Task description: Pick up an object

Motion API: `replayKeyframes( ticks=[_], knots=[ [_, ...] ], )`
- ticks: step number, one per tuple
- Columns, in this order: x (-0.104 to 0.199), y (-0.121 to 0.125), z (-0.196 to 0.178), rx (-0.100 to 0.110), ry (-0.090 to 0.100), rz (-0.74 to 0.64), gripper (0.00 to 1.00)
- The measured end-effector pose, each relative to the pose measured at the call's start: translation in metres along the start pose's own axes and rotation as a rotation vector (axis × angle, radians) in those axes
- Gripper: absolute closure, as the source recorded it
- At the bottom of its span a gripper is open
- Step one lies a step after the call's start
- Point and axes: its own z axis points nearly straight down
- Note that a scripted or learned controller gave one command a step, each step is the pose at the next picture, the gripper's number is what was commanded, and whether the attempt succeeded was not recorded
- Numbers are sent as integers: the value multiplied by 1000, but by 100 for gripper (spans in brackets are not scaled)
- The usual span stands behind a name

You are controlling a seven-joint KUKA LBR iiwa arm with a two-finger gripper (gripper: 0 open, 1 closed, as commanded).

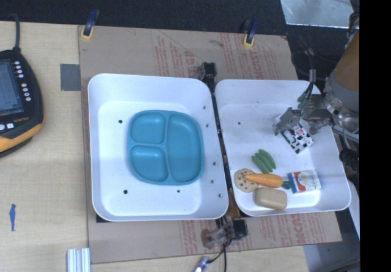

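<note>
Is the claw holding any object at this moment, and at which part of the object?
It cannot be told. The claw is right at a black-and-white spotted object in the right bin, but a grip is not visible.

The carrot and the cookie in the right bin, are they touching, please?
Touching: the camera view shows the carrot's left end overlapping the cookie's right edge, no gap between them.

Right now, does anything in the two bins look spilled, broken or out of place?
Nothing stands out. The blue divided plate lies flat in the left bin. In the right bin, the cookie, carrot, green pods, bread piece and small carton lie grouped, intact.
</note>
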Motion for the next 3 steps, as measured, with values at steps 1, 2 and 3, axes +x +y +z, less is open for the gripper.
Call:
replayKeyframes(
  ticks=[1, 2, 3],
  knots=[
    [22, -4, 101, 3, 0, 1, 0],
    [24, -8, 137, 2, 0, 1, 0],
    [23, -8, 127, 3, -2, 1, 100]
  ],
)
